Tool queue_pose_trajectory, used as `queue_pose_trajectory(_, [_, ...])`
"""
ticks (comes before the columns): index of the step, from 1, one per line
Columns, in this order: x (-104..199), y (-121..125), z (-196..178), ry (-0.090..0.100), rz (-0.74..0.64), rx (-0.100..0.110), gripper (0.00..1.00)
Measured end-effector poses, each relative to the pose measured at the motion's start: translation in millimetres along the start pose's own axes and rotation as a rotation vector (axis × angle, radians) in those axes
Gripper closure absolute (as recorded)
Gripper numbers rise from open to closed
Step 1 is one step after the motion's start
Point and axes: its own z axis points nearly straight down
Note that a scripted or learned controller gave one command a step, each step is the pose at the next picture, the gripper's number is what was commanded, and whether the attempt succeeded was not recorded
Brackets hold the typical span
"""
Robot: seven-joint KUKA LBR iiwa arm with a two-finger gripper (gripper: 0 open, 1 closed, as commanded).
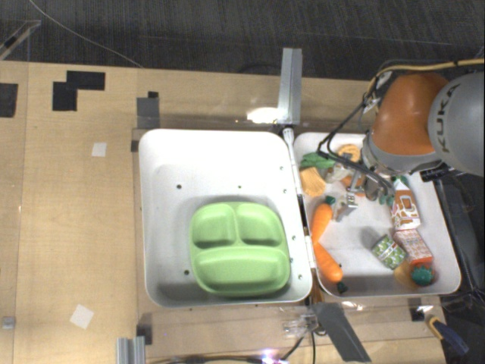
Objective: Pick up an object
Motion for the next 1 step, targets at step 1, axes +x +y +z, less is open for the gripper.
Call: queue_pose_trajectory(1, [38.9, 11.3, -1.7, 0.001, -0.025, 0.002, 0.0])
